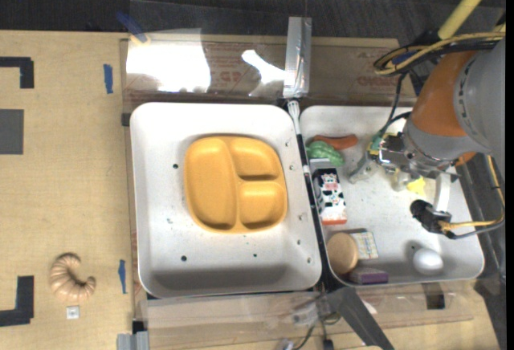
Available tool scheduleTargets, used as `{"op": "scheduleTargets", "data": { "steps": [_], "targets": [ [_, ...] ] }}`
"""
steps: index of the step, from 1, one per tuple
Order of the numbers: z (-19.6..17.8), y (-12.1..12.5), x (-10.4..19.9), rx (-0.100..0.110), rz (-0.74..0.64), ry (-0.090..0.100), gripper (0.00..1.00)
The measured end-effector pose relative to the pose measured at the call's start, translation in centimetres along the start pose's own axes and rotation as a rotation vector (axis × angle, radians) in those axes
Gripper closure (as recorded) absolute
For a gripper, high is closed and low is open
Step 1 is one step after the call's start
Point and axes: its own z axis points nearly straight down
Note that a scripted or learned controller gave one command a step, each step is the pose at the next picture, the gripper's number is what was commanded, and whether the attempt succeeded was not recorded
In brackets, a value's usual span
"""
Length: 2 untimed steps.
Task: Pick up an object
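Two white bins sit side by side, and all the loose goods lie in the right bin, so I'll place everything from that bin's dividing wall. Against the wall stands a small carton with a cow print; just beyond it toward the bin's far end lie a green leafy piece and an orange carrot-like piece, touching each other. Nearer the front end of the wall rests a round tan block with a small card beside it and a purple piece at the rim. A white egg shape lies well away from the wall, toward the outer corner.

The gripper hangs low over the bin's far half, between the wall and the outer side, near the carrot and green piece. From where I stand the wrist hides its tips; I cannot tell how far open it is, and I see nothing in it.

To do this well, I'd pick one clear target, likely the carrot or the green piece nearest it, centre over it, and come straight down, keeping off the wall. The yellow divided tray in the left bin plays no part.
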Motion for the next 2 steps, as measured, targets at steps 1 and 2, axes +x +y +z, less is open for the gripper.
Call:
{"op": "scheduleTargets", "data": {
  "steps": [1,2],
  "targets": [
    [0.2,-1.3,-2.7,-0.008,-0.354,-0.002,0.00],
    [0.3,7.2,0.0,0.012,-0.379,0.000,0.00]
  ]
}}
